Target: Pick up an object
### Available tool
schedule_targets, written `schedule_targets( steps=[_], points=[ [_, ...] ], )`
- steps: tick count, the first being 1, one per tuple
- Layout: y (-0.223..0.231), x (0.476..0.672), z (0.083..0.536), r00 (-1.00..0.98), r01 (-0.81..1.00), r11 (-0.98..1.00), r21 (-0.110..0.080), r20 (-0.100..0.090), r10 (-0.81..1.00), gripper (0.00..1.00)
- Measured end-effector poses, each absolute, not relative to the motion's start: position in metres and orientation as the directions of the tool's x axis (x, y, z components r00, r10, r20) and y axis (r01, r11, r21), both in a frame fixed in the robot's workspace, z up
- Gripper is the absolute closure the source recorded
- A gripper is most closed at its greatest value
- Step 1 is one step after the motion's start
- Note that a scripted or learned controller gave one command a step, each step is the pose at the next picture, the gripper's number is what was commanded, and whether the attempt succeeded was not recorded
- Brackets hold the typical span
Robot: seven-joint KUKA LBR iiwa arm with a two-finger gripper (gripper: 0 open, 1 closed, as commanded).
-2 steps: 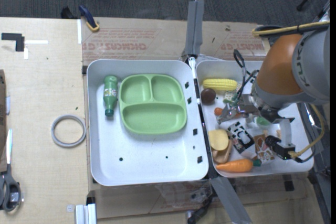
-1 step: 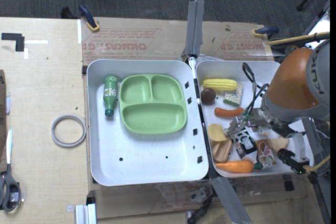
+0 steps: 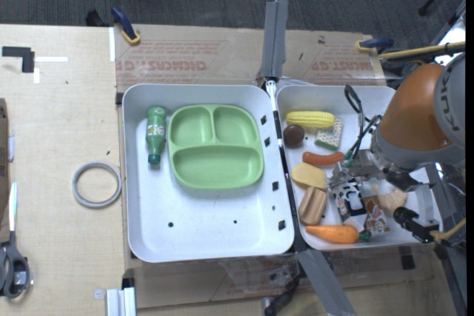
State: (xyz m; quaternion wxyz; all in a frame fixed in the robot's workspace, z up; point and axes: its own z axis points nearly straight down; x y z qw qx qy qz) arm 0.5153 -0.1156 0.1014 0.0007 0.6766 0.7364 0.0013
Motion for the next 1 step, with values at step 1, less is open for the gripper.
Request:
schedule_targets(
  steps=[1],
  points=[
    [-0.0634,0.5265,0.255,-0.021,1.0,0.021,-0.001,-0.002,1.0,1.0]
  ],
)
